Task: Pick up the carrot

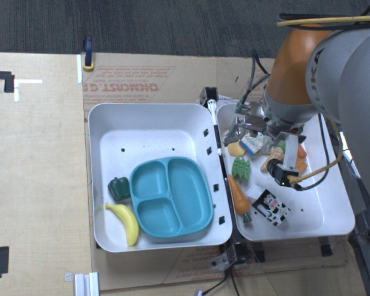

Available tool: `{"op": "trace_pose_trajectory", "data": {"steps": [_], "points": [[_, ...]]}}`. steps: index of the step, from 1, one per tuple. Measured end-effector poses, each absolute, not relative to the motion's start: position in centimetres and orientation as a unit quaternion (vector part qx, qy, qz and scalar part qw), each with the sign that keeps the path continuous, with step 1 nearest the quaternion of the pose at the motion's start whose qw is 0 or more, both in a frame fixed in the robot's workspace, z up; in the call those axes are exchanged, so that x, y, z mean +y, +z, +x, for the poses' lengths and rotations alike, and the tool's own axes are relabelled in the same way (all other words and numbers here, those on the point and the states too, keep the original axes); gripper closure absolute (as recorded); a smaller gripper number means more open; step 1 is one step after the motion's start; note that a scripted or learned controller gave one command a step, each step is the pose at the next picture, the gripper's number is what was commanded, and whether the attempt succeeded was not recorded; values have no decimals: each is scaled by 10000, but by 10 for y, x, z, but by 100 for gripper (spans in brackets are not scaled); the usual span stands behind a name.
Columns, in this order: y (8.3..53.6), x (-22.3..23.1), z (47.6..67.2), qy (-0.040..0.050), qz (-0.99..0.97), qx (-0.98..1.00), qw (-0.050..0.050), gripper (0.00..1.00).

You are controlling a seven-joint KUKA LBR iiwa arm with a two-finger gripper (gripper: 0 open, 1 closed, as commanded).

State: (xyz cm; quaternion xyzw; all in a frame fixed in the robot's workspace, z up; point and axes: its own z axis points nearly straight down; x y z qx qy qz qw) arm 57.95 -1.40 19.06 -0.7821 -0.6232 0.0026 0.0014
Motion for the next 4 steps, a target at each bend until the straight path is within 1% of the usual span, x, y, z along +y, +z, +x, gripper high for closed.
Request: {"op": "trace_pose_trajectory", "data": {"steps": [2,3,4], "points": [[191,-14,579,26,-7821,-6231,13,0],[191,-2,567,28,-7732,-6341,11,0],[191,-28,539,24,-7739,-6333,9,0]]}}
